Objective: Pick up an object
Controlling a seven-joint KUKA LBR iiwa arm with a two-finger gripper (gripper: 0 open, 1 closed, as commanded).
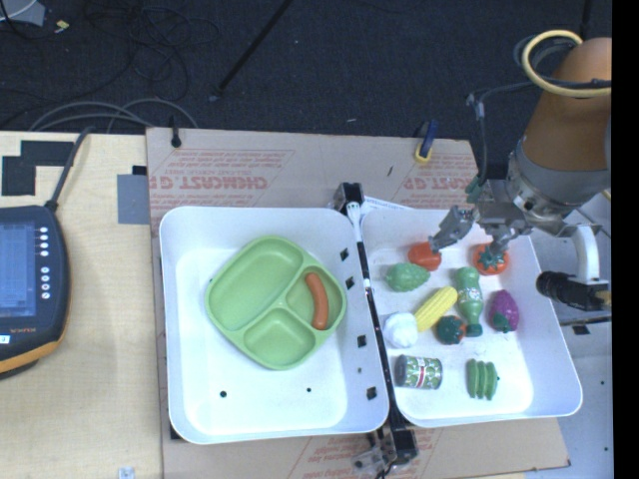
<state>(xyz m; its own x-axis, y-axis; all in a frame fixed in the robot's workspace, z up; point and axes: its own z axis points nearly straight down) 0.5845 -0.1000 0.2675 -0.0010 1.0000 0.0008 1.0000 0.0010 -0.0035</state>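
Observation:
My gripper (472, 236) hangs over the far part of the right bin (554, 367), open, with nothing between its fingers. A red tomato (424, 256) lies just below its left finger (448, 230), and a second red-orange vegetable (491, 260) lies under its right finger. Nearer in the same bin lie a leafy green vegetable (405, 276), a yellow corn cob (435, 307), a green cucumber (467, 289), a purple eggplant (503, 310), a white garlic bulb (400, 329), a small can (417, 372) and a green pepper (481, 378).
The left bin (190, 367) holds a green divided plate (255, 287) with a sausage (319, 299) in one compartment. A tablet controller (25, 272) lies on the bench at the far left. The bins' shared rim (364, 297) runs between them.

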